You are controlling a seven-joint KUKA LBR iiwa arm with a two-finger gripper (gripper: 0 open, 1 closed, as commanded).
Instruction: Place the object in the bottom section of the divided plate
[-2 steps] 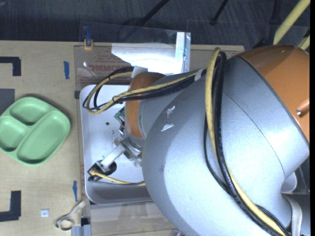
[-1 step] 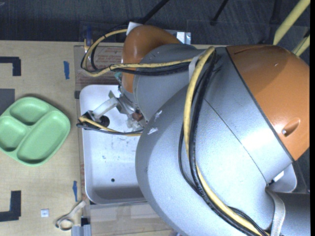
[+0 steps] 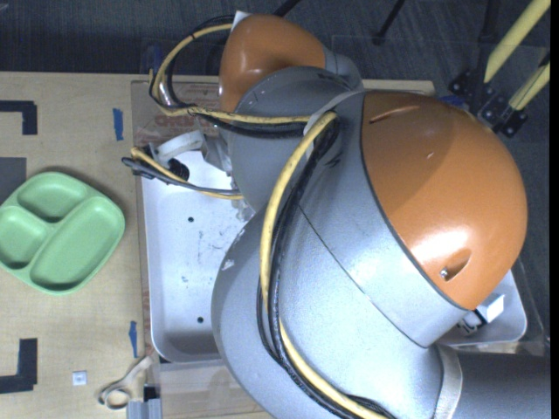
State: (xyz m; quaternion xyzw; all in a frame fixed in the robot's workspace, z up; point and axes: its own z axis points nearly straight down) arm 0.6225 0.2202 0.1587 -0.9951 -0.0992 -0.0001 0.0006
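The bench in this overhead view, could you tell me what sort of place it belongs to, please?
Probably a robotics lab test cell: a large grey and orange arm leans over a scuffed white bin, and a green divided plate sits on a wooden bench marked with tape.

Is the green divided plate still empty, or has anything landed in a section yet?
Empty. The green divided plate lies flat on the wooden bench, and all three sections show bare green.

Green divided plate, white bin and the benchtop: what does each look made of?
The green three-section divided plate looks like moulded plastic, matte: uniform pale green, soft rounded rims, no glare. The shallow white bin seems plastic or painted metal, semi-gloss; dark scuffs and specks mark its floor, so I cannot say which. The light benchtop looks like wood or laminate, with faint grain and a dull finish.
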